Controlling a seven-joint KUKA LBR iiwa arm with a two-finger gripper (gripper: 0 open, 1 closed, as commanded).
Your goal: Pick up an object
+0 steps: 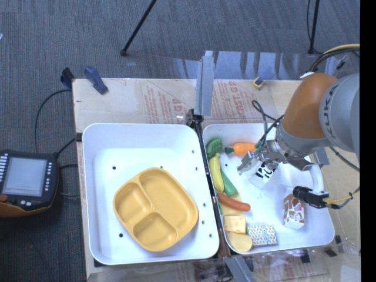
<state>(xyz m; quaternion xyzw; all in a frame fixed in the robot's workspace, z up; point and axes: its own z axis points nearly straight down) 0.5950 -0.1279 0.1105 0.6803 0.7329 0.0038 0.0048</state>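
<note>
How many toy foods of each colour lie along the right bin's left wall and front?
Green: 2, pepper, cucumber
Yellow: 3, banana, cheese block, round slice
Orange: 1, carrot
Red-orange: 1, sausage
Total: 7

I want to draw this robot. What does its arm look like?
The arm is thick, round and grey, with a big orange band above the wrist. Its gripper is small, grey and metal. Thin black cables loop beside it, and a yellow cable curves over the top.

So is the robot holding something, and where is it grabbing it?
Cannot be told. The tool sits over a white carton in the right bin, but no grip is visible.
</note>
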